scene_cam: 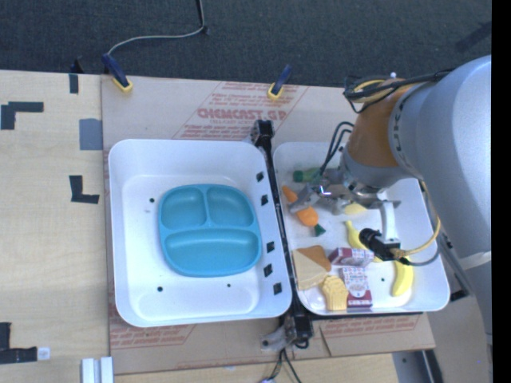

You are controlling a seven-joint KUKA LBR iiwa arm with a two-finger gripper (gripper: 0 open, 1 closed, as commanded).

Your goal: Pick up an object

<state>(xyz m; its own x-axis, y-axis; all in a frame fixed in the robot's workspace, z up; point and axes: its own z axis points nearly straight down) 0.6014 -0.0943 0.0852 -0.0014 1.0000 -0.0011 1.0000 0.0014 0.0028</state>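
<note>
The jaws (319, 191) hang low in the right bin (437, 295), near its upper left corner, and from here the metal parts blur together, so whether they are spread or pressed together I cannot tell. Nothing can be made out between them. Just left of them lies a small orange piece (289, 194), and just below, an orange round thing (307, 216) with a dark green bit (318, 230) beside it. A green item (304, 175) sits just above, partly hidden by the wrist.

Further below and to the right lies a yellow banana (352, 234), its lower end covered by a black connector on the arm. Lower still are a tan wedge (314, 255), a red-and-white packet (350, 255), a second packet (356, 284) and a yellow block (335, 294), crowded too tightly to say which touch. A second banana (402, 280) lies well off to the lower right.

The arm (447, 126) covers the bin's upper right part, and whatever lies under it is hidden; its orange band (375, 138) sits just above the wrist.

Well to the left, across the divider, the left bin (128, 214) holds a blue tray (211, 230) with three compartments. Both bins rest on brown cardboard (231, 110) on the surface (48, 238), clipped at its far edge by two yellow-and-blue clamps (118, 76), one cut partly from sight by the cardboard.
</note>
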